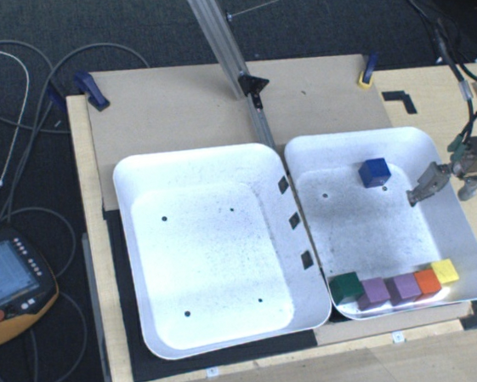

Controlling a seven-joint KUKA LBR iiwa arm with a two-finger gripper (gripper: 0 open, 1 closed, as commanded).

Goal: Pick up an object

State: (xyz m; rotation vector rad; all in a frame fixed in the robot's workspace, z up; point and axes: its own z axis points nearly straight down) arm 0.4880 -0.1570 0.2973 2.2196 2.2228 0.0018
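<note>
six blocks (374, 172) in right bin (337, 153).

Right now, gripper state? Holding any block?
Gripper: at the right bin's right rim, holding nothing; open or shut cannot be told.

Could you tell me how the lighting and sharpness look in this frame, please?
In the camera view, light is even and soft, with no harsh glare on the white bins; the blue block casts only a faint shadow; the gripper at the right edge looks slightly blurred, while the row of blocks reads clearly.
</note>
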